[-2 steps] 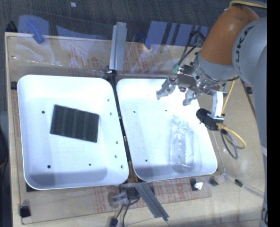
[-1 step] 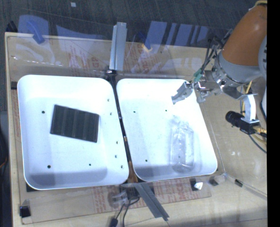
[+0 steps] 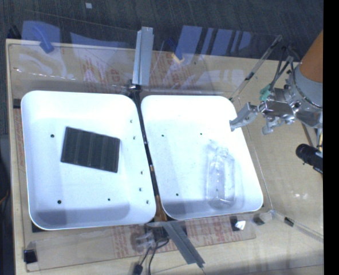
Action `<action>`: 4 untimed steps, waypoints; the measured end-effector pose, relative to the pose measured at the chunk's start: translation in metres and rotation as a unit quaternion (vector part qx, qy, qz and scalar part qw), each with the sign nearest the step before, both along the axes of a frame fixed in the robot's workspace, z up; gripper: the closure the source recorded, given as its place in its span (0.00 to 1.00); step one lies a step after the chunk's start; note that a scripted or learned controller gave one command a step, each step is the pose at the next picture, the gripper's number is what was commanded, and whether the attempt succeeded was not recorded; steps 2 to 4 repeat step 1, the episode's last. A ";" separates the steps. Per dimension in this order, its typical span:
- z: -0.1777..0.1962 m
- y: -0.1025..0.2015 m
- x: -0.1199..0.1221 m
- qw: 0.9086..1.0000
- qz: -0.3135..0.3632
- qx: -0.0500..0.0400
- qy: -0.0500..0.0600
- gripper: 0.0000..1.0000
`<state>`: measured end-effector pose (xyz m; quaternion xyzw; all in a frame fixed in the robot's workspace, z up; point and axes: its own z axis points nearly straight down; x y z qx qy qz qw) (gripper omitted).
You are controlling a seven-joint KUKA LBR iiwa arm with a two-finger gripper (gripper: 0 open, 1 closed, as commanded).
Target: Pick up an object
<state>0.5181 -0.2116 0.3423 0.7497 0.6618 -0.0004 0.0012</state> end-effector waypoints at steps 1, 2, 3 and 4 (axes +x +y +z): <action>-0.050 0.007 0.014 1.000 0.020 0.001 0.002 0.00; -0.050 0.007 0.014 1.000 0.020 0.001 0.002 0.00; -0.050 0.007 0.014 1.000 0.020 0.001 0.002 0.00; -0.050 0.007 0.014 1.000 0.020 0.001 0.002 0.00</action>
